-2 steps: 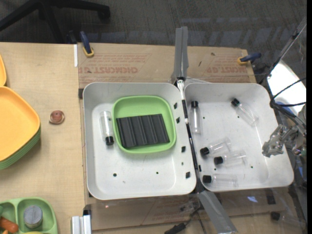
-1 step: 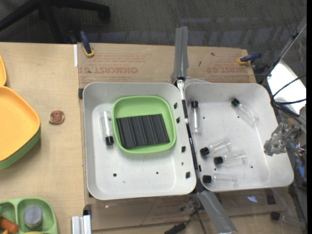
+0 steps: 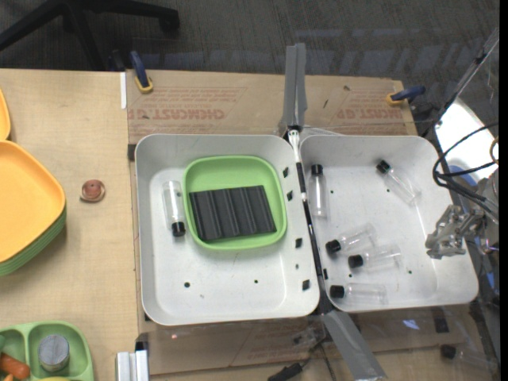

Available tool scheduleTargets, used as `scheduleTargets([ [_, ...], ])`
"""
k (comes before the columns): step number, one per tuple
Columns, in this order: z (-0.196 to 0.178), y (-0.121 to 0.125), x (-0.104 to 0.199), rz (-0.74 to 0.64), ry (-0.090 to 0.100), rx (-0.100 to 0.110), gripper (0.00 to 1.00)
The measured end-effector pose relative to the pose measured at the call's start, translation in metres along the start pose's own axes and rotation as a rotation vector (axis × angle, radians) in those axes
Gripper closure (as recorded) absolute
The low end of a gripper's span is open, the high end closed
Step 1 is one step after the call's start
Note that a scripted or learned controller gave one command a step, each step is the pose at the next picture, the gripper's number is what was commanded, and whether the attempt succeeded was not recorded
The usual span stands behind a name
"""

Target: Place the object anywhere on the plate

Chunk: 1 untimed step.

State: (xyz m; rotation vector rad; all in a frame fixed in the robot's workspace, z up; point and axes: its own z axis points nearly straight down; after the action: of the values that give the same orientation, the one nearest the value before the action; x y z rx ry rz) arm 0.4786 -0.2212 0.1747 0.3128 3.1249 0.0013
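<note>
A clear, black-capped plastic tube [image 3: 172,206] lies in the left bin [image 3: 155,292] just beside the glossy green square plate [image 3: 234,173] with its ribbed dark insert—the metal gripper [image 3: 449,239], its state untellable, hovers at the right bin's [image 3: 421,153] edge.

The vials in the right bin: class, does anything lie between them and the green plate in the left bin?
Only the bins' adjoining raised rims separate the vials from the green plate. One vial already lies beside the plate.

Orange plates [image 3: 28,205]; small brown knob [image 3: 93,190].
</note>
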Motion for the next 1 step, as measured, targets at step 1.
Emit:
scheduleTargets([
  [1, -0.0384, 0.0035, -0.0002, -0.070, -0.004, 0.001, 1.00],
])
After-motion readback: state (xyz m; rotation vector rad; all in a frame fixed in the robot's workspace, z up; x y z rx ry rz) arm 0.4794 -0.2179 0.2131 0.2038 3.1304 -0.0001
